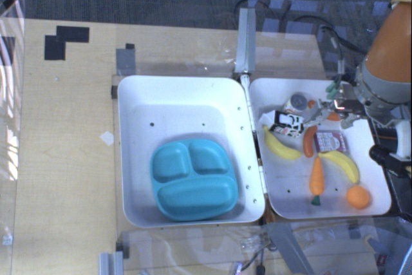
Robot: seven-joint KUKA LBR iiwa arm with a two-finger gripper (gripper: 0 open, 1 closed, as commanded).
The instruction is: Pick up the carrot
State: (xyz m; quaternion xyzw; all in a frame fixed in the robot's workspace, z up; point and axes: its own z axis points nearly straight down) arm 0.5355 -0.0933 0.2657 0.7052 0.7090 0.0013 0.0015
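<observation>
Nearest the camera, the front rims of my two white bins are sitting side by side on the desk point(64, 158), the left bin point(129, 138) and the right bin point(380, 203) touching along their shared wall.

In the left bin a blue divided plate point(193, 180) is lying flat toward the front, its three compartments facing up.

In the right bin, the front corner is holding an orange point(358, 197), round and resting on the floor of the bin. Just to its left the carrot point(316, 178) is lying nearly lengthwise toward the camera, its green stub pointing at the front rim and its thick end pointing away. It is resting free on the bin floor, apart from my tool. A yellow banana point(344, 165) is curving between the carrot and the orange, close to both.

A little farther back, a second banana point(280, 146) is lying along the left side of that bin, and a reddish sausage-shaped piece point(309, 141) is standing beside it. A small dark-red packet point(329, 140) is lying next to that. Behind them a black-and-white patterned item point(288, 122) is resting near a small grey round object point(298, 101).

My tool point(335, 106) is hanging over the back part of the right bin, above that clutter and well away from the carrot. I cannot tell how wide it is standing. My arm point(389, 55) is reaching in from the right, orange band showing.
</observation>
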